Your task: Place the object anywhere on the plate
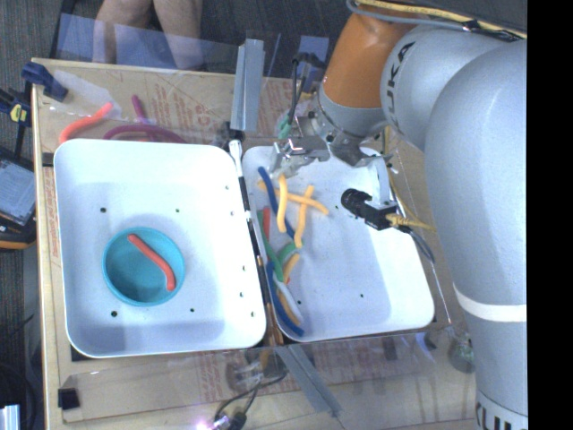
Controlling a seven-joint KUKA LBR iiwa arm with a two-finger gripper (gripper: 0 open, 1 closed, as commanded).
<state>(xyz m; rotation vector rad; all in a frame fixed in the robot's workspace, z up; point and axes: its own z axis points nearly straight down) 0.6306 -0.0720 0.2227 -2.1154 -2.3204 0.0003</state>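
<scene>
A blue plate [143,265] sits in the left bin [107,195], toward its front left. A red-orange curved strip [154,254] lies on the plate. The right bin [376,285] holds a pile of thin strips [285,231] along its left side: yellow, blue, green, red and white ones, with two yellow strips [304,206] crossing near the top. My gripper [288,153] hangs over the back left corner of the right bin, just above the top end of that pile. Its fingertips are hard to make out against the bin.
The big grey arm [466,150] covers the right side of the view and the right bin's far edge. A black part with a yellow cable [369,209] hangs over the right bin. Pink and orange strips [116,125] lie on the bench behind the left bin.
</scene>
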